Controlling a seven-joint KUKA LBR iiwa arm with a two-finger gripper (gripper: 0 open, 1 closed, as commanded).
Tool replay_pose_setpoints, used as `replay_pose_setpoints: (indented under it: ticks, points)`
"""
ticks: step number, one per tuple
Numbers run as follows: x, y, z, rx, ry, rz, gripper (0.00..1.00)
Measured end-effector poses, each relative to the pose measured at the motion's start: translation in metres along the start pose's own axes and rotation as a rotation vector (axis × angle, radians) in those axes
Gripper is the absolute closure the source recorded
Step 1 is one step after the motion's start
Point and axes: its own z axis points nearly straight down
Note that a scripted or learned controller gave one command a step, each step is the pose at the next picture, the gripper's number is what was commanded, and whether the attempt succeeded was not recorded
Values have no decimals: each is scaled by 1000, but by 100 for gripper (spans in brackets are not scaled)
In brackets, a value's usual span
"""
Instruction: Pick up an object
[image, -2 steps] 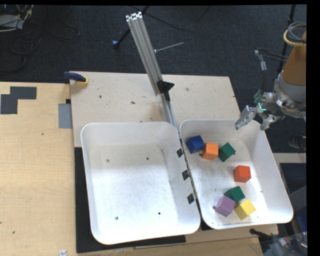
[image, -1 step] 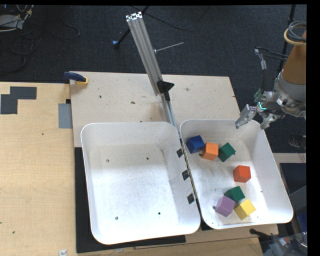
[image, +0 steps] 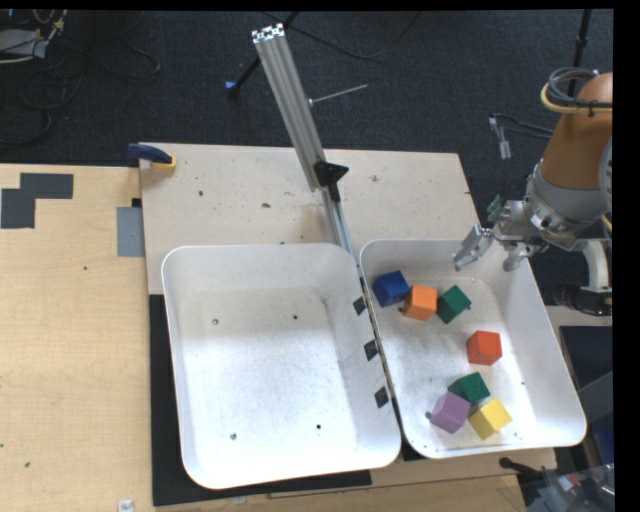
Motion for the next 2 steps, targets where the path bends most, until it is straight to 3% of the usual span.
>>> replay_pose_setpoints:
  ticks: [1, 2]
  points:
    - [9, -6, 56, 2, 1, 0, 0]
    - [9, -4, 87, -10, -3, 2, 0]
